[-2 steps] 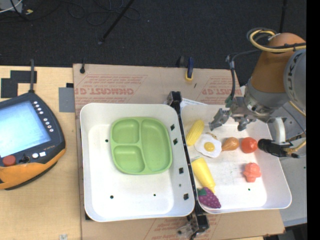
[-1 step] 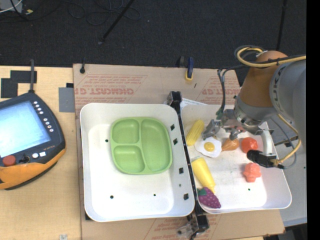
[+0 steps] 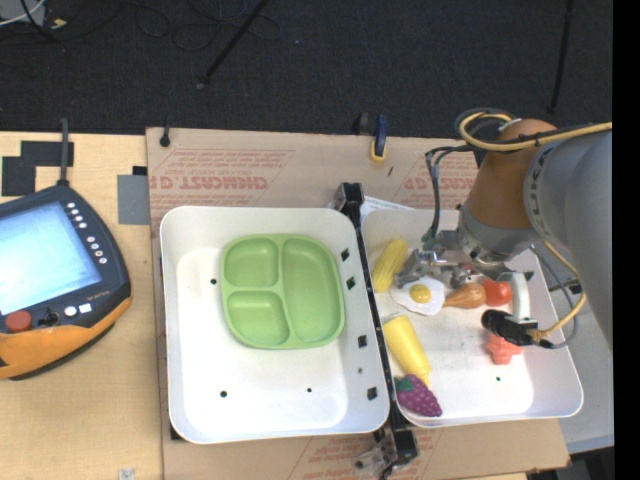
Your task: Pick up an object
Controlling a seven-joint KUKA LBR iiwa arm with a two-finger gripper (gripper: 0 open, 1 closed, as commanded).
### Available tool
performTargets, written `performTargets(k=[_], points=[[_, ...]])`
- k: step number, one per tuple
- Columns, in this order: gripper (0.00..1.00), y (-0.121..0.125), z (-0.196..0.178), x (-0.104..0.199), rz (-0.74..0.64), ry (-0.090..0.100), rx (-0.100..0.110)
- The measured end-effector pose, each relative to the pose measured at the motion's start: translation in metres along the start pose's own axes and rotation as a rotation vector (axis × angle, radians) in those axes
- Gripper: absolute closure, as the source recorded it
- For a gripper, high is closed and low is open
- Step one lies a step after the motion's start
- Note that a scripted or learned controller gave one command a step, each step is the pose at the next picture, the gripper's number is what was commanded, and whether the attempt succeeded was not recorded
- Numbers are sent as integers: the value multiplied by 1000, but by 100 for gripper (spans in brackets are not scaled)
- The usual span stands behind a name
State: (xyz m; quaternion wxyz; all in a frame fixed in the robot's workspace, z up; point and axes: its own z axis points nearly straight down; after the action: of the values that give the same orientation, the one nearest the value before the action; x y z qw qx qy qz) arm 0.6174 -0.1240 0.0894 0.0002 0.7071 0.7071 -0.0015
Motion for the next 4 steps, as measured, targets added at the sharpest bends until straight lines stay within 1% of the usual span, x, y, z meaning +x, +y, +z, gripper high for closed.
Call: performTargets(k=[1,2,3,4], points=[[100,3,-16,-1,4,3,-10],[100,7,-63,6,0,2,-5],[100,7,-113,-3,0,1,-5],[100,7,-140,-5,1,3,-3]])
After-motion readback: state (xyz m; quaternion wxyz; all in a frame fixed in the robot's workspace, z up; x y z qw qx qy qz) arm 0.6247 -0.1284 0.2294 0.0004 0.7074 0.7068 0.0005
